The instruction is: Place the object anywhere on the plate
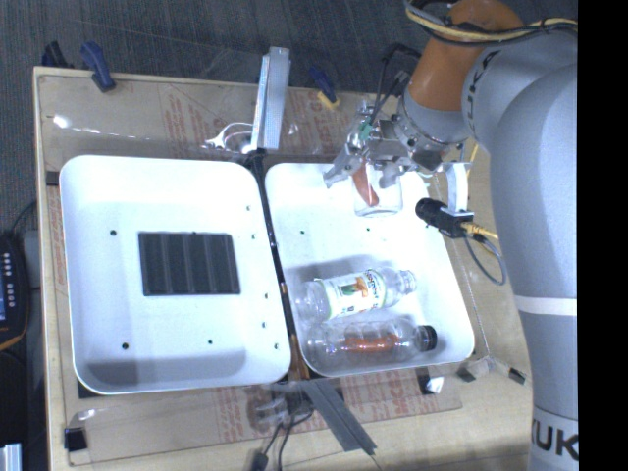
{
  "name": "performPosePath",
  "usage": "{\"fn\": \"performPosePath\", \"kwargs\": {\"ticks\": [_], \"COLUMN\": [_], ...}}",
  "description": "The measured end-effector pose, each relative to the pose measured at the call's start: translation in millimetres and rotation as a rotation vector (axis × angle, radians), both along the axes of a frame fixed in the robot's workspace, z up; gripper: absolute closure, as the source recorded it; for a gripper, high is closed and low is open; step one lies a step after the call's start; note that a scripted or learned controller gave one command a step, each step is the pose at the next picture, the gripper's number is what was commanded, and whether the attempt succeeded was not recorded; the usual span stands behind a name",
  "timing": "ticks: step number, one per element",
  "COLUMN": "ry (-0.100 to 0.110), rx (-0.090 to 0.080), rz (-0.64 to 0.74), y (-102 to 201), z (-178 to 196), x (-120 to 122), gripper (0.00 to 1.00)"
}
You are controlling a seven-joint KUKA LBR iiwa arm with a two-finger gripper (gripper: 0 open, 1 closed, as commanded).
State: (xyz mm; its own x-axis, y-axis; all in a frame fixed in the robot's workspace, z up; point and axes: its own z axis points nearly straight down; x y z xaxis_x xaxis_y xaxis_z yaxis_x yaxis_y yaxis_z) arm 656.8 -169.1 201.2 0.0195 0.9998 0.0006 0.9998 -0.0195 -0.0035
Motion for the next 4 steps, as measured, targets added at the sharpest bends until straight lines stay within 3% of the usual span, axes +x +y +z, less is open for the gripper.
{"fn": "performPosePath", "kwargs": {"ticks": [1, 2, 3, 4], "ry": [0.002, 0.005, 0.003, 0.003], "rx": [-0.001, -0.002, -0.002, -0.002], "rz": [-0.069, -0.143, 0.002, -0.039], "y": [82, 138, 195, 261], "z": [23, 4, -12, -11], "x": [-62, -93, -36, -87], "gripper": [1.0, 1.0, 1.0, 1.0]}}
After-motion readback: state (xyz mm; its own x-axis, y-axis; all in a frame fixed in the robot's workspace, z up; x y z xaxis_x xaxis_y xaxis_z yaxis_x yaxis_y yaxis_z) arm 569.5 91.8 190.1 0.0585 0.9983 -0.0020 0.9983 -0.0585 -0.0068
